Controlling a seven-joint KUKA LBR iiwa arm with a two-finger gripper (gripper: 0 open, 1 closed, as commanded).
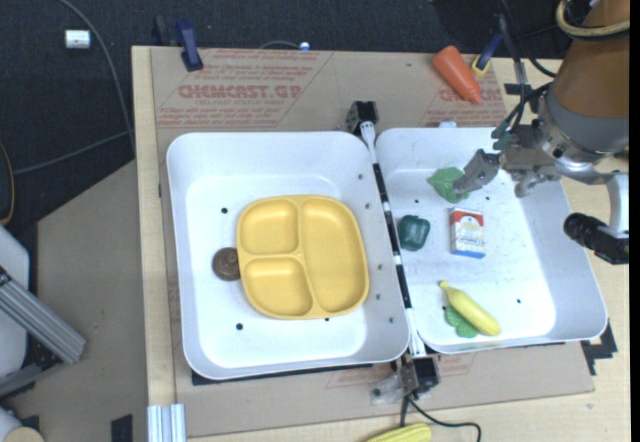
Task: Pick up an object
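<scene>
Arm reaches in from the right, tool (497, 168) low over the right bin (560, 315), fingers spread wide w/ nothing between them. A light green piece (444, 180) lies just beside one finger. Nearby: dark green pepper (412, 231), small carton (467, 233), banana (471, 311). Left bin (195, 170) has a yellow divided plate (300, 256).

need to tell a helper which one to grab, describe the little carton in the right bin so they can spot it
Look in the right white bin, near its middle. The small carton lies flat there, white with a red top and a blue bottom edge. It is the one boxy, printed item, with a dark green pepper on its left and a yellow banana below.
</scene>
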